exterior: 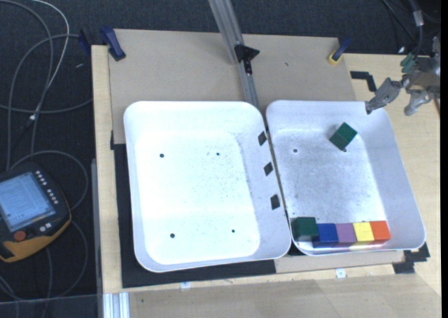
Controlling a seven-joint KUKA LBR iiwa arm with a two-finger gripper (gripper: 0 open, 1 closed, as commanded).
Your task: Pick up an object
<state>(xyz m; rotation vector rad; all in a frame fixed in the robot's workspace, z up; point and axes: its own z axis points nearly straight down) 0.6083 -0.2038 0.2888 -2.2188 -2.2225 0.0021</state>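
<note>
A dark green cube (343,136) lies tilted in the upper part of the right bin (392,162). Along that bin's front wall runs a row of blocks: green (304,227), blue (326,232), purple (346,232), yellow (362,231) and orange (379,230). My gripper (389,108) hangs over the bin's upper right corner, up and to the right of the green cube. Its fingers are spread open with nothing between them.
The left bin (140,169) adjoins the right one. A slanted metal pole (224,15) rises from behind the seam between the bins. A teach pendant (28,208) and cables lie on the floor at left. Blue (112,42) and yellow (339,50) clamps hold the board's far edge.
</note>
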